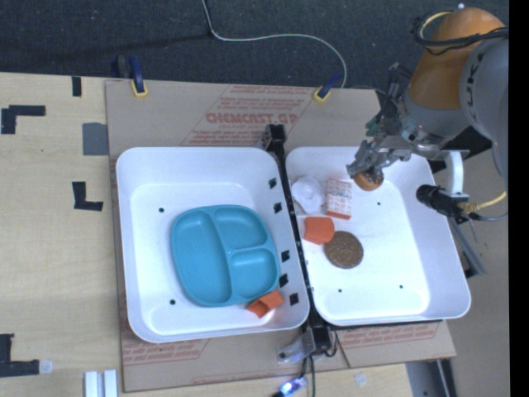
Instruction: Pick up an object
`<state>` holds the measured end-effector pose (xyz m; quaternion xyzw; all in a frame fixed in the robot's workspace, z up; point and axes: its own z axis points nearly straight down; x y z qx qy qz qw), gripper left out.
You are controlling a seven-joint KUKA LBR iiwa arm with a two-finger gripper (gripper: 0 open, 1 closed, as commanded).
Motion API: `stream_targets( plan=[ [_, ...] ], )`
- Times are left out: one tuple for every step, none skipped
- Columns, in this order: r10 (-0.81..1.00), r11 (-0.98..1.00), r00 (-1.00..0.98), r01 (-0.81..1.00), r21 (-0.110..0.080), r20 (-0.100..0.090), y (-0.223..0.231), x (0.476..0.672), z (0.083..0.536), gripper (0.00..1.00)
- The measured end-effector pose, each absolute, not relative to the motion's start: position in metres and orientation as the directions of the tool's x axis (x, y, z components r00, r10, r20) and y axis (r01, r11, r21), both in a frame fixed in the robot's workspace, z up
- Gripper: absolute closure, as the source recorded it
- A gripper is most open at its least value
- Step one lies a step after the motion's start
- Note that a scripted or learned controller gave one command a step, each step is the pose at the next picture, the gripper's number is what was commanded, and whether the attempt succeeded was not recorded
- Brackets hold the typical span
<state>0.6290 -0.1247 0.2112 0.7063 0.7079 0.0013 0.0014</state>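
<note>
In the upper right of the frame, above the right bin (446, 300), the gripper (368, 174) is pinching a small orange-brown piece (369, 181) between its fingers, which looks light and stiff, best gripped across its middle.

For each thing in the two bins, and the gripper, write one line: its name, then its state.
Blue tray: flat in left bin.
Orange piece: left bin, at the tray's corner.
Brown disc: flat in right bin.
Orange block: beside the disc.
White packet: lying flat.
Gripper: shut on small orange-brown object, over right bin.
</note>
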Motion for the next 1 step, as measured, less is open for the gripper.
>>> stream_targets(
  plan=[
    [1.000,0.002,-0.002,1.000,0.002,0.000,-0.1307,0.6241,0.2691,1.00]
  ],
)
